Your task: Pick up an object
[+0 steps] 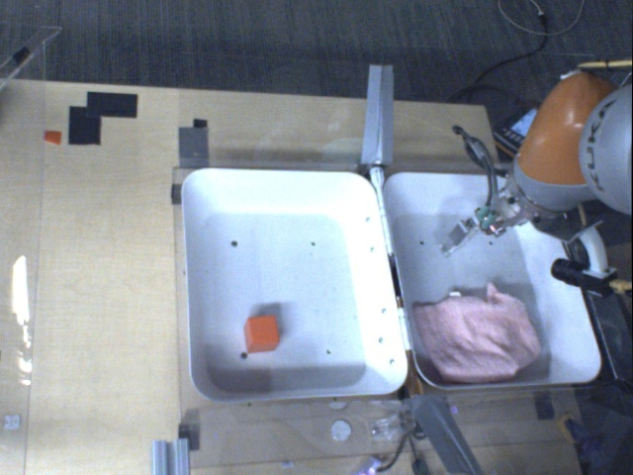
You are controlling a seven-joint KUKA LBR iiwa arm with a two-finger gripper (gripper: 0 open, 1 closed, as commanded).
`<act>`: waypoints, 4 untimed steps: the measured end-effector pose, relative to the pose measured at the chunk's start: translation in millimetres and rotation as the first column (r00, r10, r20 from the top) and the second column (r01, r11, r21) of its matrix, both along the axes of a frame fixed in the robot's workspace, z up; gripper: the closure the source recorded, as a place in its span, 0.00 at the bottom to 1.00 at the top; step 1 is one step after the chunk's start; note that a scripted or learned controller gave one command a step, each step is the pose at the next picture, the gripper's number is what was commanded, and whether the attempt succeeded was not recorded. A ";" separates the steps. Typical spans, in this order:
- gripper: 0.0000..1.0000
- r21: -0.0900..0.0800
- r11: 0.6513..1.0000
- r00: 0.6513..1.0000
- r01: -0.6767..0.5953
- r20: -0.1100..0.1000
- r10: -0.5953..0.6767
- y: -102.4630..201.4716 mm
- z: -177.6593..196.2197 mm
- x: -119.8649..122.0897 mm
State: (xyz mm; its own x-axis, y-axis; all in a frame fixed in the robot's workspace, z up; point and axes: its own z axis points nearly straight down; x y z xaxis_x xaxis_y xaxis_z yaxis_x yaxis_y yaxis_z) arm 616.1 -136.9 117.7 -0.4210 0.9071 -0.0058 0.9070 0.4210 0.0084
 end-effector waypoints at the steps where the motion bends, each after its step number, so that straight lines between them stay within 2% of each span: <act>1: 0.00 -0.001 0.998 0.998 -0.066 0.002 0.066 9.8 -28.7 -7.0; 2: 0.00 0.000 1.000 1.000 -0.026 -0.002 0.026 -15.8 1.2 -91.8; 3: 0.00 -0.003 0.994 0.994 -0.107 0.007 0.107 11.8 -26.9 -94.6; 4: 0.00 -0.001 0.992 0.992 -0.124 0.008 0.124 0.6 -26.9 -98.0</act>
